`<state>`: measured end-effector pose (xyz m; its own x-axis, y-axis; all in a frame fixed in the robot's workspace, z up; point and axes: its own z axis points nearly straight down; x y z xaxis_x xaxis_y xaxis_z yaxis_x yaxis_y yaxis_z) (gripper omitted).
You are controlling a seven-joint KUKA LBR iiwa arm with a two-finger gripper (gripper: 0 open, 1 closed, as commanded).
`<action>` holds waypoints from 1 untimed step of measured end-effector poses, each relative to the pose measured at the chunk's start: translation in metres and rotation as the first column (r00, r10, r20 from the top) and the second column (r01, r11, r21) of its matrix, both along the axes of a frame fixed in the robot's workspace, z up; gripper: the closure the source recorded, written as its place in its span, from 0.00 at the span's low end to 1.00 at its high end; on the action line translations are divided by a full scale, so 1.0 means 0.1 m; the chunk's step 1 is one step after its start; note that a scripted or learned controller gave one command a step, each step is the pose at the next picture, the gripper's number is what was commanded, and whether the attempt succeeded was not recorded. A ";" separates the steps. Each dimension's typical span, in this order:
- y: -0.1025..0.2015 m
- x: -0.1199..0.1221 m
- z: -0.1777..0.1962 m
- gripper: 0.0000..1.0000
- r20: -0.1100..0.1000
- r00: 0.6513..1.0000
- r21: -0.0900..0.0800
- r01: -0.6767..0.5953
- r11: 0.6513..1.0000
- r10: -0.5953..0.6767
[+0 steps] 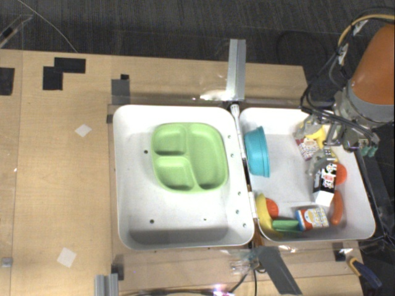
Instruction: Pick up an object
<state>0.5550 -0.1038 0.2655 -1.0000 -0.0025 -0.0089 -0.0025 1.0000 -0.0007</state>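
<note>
– Right of centre in the right bin [281, 184]: black-and-white packet [325, 179] with a red patch, likeliest target. Sits just below the gripper [323, 158], not lifted.

– Jaw state?

– Cannot tell. Too small and too cluttered at the tip to read the opening. Nothing seen clamped, so not counting anything as held.

– Neighbours?

– Crowded. Crinkled packet [307, 147] and yellow item [316, 132] just beside the gripper on its upper left. Orange piece [337, 208] touching or nearly touching the target's lower right. Small carton [311, 217] near below, then green piece [284, 225] and banana [265, 207] along the near wall. Blue bowl [257, 152] on edge against the divider, well apart.

– Failure modes?

– Probably three. First, closing between two items instead of around one: would pinch the target together with the crinkled packet, then drop both on lift. Second, glancing contact: would likely tip the target or shove it into the orange piece, ending in a close on air. Third, thin slick wrapping: may slip out under a shallow grip.

– Wall risk?

– Low-ish. Target off the right wall, though a push that way could pin it there.

– Left bin [133, 177]?

– Green divided plate [188, 156] only, well apart. Irrelevant to this attempt.

– Call?

– Descend centred on the packet, verify grip before lift.
</note>
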 end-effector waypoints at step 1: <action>-0.21 0.08 -1.70 0.00 0.001 0.990 0.001 0.141 0.990 -0.141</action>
<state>0.5634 -0.1252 0.0953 -0.9904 0.1381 -0.0098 0.1381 0.9904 0.0005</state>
